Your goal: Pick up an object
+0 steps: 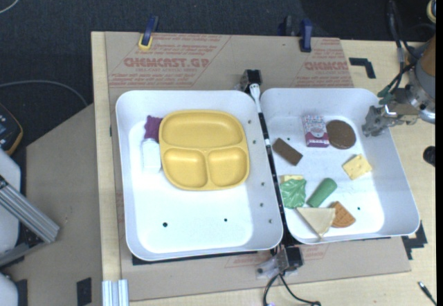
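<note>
Camera view gives you the gripper (374, 121) at the right bin's (387, 218) far right rim, just beside the brown round piece (340, 133); you cannot tell how it is set, and nothing shows in it. Near that piece in the same bin lie a yellow cheese wedge (357, 167) and a green cylinder (322, 192). A yellow divided tray (204, 148) sits in the left bin (187, 228).

Red lettering was printed on the brown surface (228, 55) behind the two bins. Behind the left bin, "CHEMCAST GP" could be read in outlined capitals, with a finer line of red print above it too small to be made out. Behind the right bin, the same wording was repeated, partly cut off.
</note>
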Controlling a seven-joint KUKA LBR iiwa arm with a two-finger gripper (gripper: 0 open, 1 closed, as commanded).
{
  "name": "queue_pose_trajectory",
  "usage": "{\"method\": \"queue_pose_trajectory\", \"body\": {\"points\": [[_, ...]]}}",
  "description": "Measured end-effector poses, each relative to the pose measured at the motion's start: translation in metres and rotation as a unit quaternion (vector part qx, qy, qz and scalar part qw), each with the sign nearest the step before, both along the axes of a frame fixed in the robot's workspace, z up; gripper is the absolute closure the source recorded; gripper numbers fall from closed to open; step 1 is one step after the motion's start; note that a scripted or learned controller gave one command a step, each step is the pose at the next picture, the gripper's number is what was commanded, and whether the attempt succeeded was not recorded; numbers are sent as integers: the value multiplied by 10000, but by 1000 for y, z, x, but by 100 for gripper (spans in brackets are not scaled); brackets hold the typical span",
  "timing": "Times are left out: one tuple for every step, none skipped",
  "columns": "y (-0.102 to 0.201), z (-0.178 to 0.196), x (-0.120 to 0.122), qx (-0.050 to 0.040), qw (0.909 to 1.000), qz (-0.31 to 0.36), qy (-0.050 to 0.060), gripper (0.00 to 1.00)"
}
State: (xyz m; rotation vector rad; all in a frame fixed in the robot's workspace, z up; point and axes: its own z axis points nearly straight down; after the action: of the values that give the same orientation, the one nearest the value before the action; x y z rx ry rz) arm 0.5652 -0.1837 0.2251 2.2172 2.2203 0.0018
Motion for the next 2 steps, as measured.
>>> {"method": "queue_pose_trajectory", "body": {"points": [[50, -7, 4, 20, 10000, 18, 29, 100], [98, -14, 21, 15, 10000, 23, 14, 100]]}}
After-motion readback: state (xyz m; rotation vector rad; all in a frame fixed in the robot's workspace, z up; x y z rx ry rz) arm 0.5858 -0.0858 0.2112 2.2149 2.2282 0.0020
